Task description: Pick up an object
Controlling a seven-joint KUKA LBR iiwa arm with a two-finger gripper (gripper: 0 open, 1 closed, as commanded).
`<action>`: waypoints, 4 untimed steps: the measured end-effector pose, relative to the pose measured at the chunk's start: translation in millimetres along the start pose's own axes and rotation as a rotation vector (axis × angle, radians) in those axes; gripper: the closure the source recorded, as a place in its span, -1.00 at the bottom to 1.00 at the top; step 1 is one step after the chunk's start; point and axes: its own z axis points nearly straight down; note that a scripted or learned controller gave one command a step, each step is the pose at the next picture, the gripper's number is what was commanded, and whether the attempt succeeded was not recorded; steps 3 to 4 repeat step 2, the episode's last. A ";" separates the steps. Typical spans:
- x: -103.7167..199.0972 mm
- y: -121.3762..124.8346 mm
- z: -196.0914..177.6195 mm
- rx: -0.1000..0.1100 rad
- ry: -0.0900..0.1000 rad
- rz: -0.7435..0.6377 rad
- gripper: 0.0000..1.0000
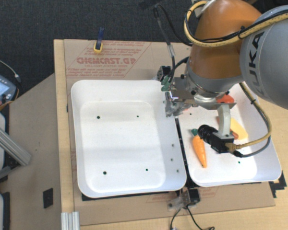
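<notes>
An orange toy carrot [200, 152] with a green top lies in the right bin [259, 169], near its left wall. A yellow piece [238, 128] rests further right in that bin, and a red-orange thing [226, 99] peeks out from under the arm behind it. My gripper [174, 105] hangs below the big orange-banded wrist, at the back left corner of the right bin, close to the divider between the bins. It is behind and to the left of the carrot. The wrist hides much of the right bin's back half.
The left bin [81, 128] lies beside it on a cardboard sheet [110, 56]. A small yellow and blue clip [99, 44] sits at the cardboard's far edge. Cables run from the arm over the bins' back rim.
</notes>
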 end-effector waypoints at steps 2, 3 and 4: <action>-61.6 47.9 -13.6 -0.004 0.000 0.001 1.00; -61.6 47.9 -13.6 -0.004 0.000 0.001 1.00; -61.6 47.9 -13.6 -0.004 0.000 0.001 1.00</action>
